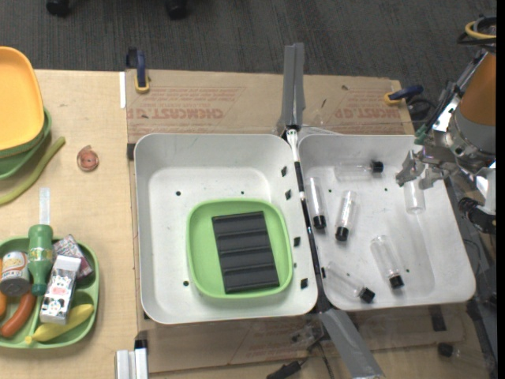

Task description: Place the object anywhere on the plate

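Vials [387,260] lie loose across the right bin [442,287]; the plate [203,284] sits in the left one. Gripper [416,181] hangs over the right bin's far right edge, a vial [414,198] apparently between its fingers. Light, slick, breakable; pinch mid-body.

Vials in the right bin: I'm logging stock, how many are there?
6 vials: one near the back wall, two beside the left wall, two near the front, one at the gripper.
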Controlling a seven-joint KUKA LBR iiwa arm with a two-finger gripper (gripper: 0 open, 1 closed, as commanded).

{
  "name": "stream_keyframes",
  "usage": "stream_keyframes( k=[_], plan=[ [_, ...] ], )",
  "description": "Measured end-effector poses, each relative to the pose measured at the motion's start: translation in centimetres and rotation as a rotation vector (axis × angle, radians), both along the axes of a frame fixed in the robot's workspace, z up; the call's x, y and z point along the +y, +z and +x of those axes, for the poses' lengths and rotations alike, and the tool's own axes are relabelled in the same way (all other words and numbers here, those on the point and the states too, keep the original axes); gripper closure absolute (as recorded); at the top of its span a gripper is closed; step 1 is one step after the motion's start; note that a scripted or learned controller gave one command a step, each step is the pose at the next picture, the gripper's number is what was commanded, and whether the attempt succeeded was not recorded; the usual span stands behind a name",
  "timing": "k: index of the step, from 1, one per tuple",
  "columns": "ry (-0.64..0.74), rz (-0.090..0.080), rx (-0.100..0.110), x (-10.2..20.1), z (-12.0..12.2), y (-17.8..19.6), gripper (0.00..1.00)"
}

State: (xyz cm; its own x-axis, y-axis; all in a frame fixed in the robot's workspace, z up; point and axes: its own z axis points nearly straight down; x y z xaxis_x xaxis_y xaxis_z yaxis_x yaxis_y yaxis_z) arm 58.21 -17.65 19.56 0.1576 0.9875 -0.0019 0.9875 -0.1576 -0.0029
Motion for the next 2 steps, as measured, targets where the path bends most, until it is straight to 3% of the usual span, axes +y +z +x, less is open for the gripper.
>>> stream_keyframes(
  k=[1, 2],
  plan=[
    [0.0, 0.0, 0.0, 0.0, 0.0, 0.0, 0.0],
    [-0.119, -0.001, -0.001, -3.7, -3.2, 10.0, 0.0]
  ],
)
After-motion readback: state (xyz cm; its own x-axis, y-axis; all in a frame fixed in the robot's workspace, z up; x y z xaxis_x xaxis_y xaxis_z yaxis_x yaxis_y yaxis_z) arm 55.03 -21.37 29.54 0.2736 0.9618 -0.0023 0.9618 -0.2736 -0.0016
